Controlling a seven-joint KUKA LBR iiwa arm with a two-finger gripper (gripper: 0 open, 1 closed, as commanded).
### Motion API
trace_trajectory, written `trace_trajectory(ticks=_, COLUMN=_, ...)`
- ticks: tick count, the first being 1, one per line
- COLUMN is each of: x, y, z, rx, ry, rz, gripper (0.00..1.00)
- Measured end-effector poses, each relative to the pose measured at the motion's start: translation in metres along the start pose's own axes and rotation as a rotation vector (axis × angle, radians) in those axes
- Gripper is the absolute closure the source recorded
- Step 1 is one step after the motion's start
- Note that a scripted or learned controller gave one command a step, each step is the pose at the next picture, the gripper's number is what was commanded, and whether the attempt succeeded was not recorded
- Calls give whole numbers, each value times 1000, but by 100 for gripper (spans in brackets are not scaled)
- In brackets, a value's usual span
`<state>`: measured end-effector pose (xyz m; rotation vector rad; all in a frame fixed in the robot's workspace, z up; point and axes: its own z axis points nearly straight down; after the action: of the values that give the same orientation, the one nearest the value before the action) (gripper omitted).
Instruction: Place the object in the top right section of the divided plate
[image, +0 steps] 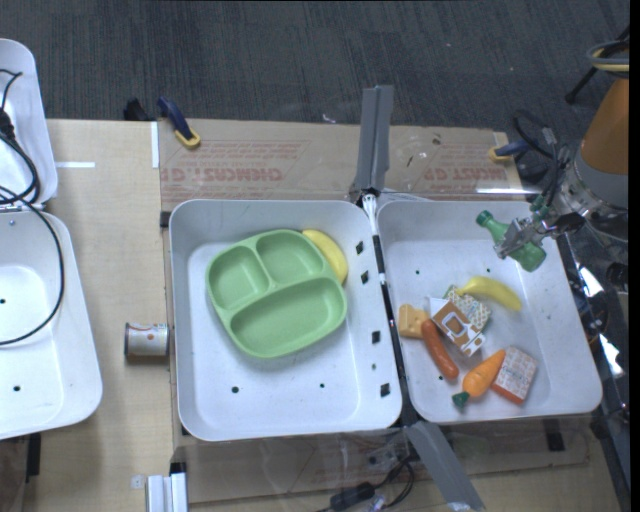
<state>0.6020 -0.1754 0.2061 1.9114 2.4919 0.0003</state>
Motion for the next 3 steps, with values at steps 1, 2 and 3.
trace_trajectory(ticks=1, x=0, y=0, z=0, rx=0, ry=0, rz=0, gripper=0)
trace_trajectory(ticks=2, x=46, y=72, z=-105, rx=0, ry=-1, rz=88, gripper=0)
trace_trajectory(ticks=3, x=46, y=72, z=-105, rx=2, ry=-1, rz=88, gripper=0)
